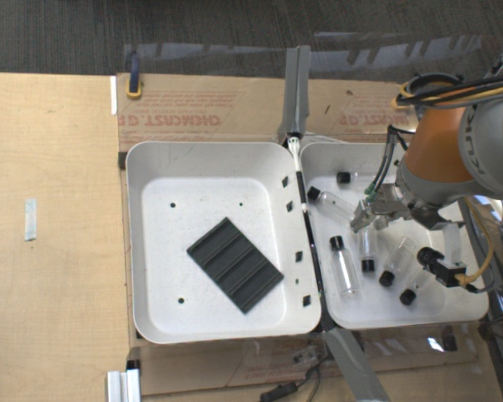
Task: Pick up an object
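My gripper (362, 221) hangs low over the middle of the right bin (453, 312), on the grey arm with its orange band (436, 145). Several clear vials with black caps lie scattered in that bin. One long vial (344, 268) lies just below and left of the gripper. A shorter vial (366, 249) lies directly under it, partly hidden by it. Another vial (319, 197) lies at the bin's upper left. A dark ribbed rectangular slab (235, 264) lies slantwise in the left bin (151, 308).
A small black cap (344, 177) sits near the right bin's back wall. More capped vials (407, 294) lie at its front right, close to the arm's black fittings (432, 262). A grey divider post (296, 90) rises between the bins at the back.
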